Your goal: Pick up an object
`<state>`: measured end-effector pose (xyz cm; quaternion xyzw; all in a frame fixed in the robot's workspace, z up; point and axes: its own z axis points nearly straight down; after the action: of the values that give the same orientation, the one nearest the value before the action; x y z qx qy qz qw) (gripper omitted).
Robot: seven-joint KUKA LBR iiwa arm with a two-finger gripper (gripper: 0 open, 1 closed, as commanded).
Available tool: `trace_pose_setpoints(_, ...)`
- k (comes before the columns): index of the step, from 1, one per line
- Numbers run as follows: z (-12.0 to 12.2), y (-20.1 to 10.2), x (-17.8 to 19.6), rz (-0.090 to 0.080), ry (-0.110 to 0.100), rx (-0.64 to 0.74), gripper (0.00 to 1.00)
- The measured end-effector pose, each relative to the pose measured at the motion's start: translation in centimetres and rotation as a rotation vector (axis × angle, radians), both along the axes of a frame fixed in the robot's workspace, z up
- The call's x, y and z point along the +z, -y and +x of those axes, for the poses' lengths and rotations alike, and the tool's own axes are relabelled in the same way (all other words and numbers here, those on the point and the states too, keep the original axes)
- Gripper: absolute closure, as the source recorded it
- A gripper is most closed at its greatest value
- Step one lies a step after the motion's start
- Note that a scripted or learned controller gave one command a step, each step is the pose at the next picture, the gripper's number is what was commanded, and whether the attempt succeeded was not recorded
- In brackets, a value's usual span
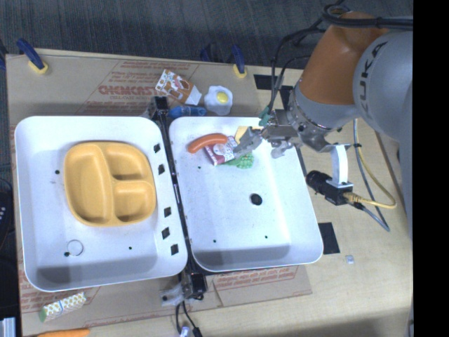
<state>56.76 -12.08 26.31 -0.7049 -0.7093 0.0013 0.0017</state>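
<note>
White plastic bins sit side by side on cardboard-covered bench (105, 76). Right bin (280, 237) is the landmark here.

Gripper (247, 140) reaches in over right bin's back edge, w/ grey arm (372, 62) and its orange band coming from the bin's right. Fingers point toward a small clutter of objs in the bin's back part; can't tell if they're spread or pressed together, too small and blurred against the stuff below.

Clutter inside right bin, back half: orange-red sausage-shaped obj (207, 142) lying nearly flat toward the bin's back-left corner; a pink/red packet (219, 154) just beside it, under the gripper tip; a green bit (245, 162) touching or just next to the packet; a pale yellow piece (242, 131) right at the gripper. Nothing visibly between the fingers. Small dark round spot (256, 200) sits near the bin's middle.

Left of right bin: left bin (35, 209) holding a yellow divided tray (109, 181).

Behind right bin, on the cardboard: a printed snack packet (172, 85), a blue obj (188, 109) at the bin's back-left corner, and a white-and-yellow egg-like toy (219, 98). Blue clamps (31, 55) hold the cardboard's back edge.
</note>
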Motion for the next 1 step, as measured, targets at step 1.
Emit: trace_pose_setpoints(1, 4.70, -0.01, -12.56, 0.000, -0.002, -0.229, 0.00)
